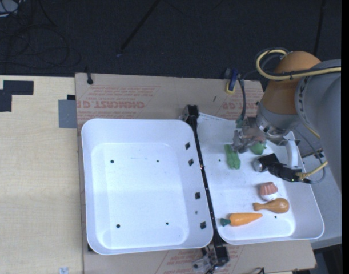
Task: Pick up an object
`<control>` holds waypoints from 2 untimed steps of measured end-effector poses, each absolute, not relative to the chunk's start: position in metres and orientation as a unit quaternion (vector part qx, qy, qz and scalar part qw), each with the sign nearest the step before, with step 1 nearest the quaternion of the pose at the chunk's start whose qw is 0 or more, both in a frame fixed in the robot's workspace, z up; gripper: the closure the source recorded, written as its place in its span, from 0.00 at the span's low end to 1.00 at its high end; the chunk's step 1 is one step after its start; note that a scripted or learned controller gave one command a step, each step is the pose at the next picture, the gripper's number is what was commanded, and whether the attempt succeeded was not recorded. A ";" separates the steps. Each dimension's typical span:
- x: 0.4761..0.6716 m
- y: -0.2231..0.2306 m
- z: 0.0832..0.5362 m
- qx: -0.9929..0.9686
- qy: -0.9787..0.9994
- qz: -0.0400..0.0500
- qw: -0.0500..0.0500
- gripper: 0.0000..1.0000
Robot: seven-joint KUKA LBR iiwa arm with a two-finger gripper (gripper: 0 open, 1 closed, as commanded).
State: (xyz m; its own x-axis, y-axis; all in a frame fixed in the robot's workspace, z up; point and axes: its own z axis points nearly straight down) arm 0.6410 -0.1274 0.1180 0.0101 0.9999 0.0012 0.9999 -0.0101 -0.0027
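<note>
The right bin [303, 224] holds several small toy foods. A long green piece [232, 156] lies near the bin's middle left. A round green piece [257, 148] shows partly under the wrist. Lower down lie a pink and white piece [268, 189], a tan drumstick-like piece [272, 206] and an orange carrot [244, 219]. My gripper [241, 142] hangs low over the bin's upper part, just above and right of the long green piece and left of the round one. Nothing shows between its fingertips.
The left bin [94, 153] sits beside the right one, with a black divider rail [198, 170] between them. A black fitting [272, 165] juts from the arm over the right bin. Cardboard [134, 99] lies under both bins.
</note>
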 end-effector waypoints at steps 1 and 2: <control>0.645 -0.107 0.185 -0.706 -0.708 -0.002 -0.002 1.00; 0.644 -0.107 0.180 -0.707 -0.707 0.001 0.001 0.00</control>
State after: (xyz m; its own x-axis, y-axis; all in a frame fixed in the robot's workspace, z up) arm 0.6437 -0.1073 0.1804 -0.0010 1.0000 0.0003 1.0000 0.0010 -0.0021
